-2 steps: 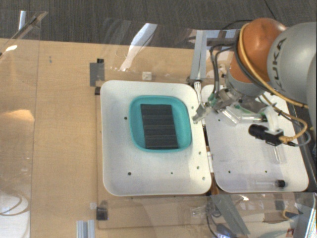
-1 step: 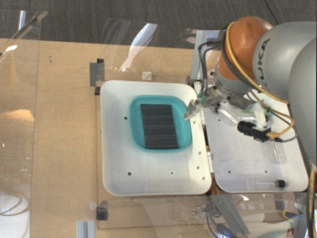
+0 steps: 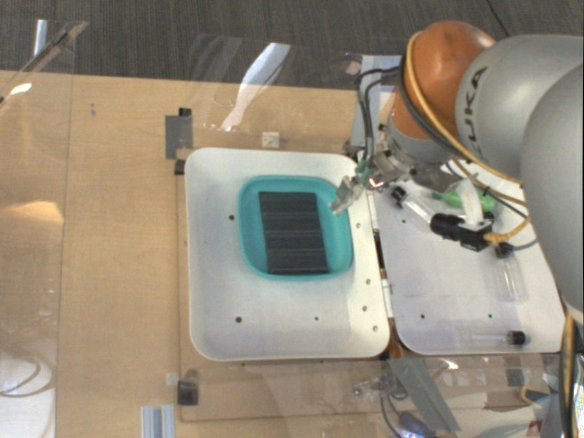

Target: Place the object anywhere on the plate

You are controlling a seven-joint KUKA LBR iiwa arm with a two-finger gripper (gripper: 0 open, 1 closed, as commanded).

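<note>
Fingers (image 3: 344, 196) hang at the upper right corner of the teal plate (image 3: 248, 235), just over its rim. Whether they are spread or closed cannot be told, and they carry nothing that can be seen. A black ribbed slab (image 3: 294, 234) lies flat in the plate's middle, so the placing looks done. The next move is likely just to lift clear without nudging plate or slab. The plate sits toward the far edge of the left bin (image 3: 274, 331). That bin rests on a pale wooden desk (image 3: 100, 263), with dark carpet (image 3: 182, 7) beyond its far edge.
</note>
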